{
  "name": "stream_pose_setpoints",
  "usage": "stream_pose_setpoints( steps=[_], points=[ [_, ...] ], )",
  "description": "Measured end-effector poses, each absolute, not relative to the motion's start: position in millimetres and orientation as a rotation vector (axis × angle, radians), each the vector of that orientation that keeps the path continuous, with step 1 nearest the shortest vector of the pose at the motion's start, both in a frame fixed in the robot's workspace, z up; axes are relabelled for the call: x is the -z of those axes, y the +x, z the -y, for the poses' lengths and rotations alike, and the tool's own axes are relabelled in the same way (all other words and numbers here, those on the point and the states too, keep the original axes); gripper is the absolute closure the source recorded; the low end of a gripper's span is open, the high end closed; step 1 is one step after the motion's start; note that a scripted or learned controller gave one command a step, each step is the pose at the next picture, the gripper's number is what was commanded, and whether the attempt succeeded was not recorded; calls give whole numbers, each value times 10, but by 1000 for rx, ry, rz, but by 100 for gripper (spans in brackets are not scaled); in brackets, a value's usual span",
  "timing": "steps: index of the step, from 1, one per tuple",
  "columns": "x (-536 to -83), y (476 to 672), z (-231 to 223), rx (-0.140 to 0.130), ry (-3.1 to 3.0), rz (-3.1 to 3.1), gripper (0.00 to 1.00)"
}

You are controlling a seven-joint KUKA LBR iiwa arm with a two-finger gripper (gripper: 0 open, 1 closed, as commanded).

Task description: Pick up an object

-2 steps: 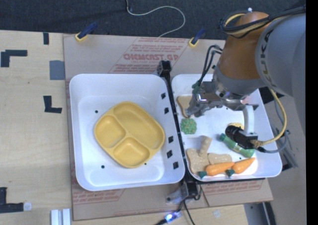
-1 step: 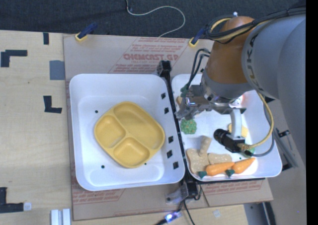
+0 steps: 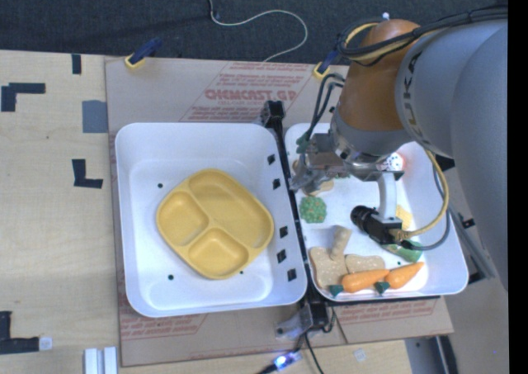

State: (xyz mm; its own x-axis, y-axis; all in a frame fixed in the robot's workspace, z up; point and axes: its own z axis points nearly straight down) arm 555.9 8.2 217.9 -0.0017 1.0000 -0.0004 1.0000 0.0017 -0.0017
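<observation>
My gripper [image 3: 313, 182] hangs over the left part of the right bin [image 3: 450, 277], just above a green broccoli piece [image 3: 313, 210]. Nothing shows between its fingers from this angle. Near the bin's front edge lie two orange carrots [image 3: 381, 279], a tan bread slice [image 3: 327, 266] and a tan biscuit-like piece [image 3: 339, 240]. A small yellow item [image 3: 404, 217] lies to the right, partly covered by the robot's parts.
The left bin [image 3: 132, 199] holds a yellow divided plate [image 3: 214, 221]. A black divider [image 3: 285, 191] runs between the two bins. The grey arm [image 3: 445, 92] covers the right bin's back and right side.
</observation>
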Motion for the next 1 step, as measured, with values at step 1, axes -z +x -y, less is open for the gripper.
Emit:
stream_pose_setpoints(
  steps=[1],
  points=[
    [-2157, 5477, 52, -5, -2221, 2220, 100]
  ],
)
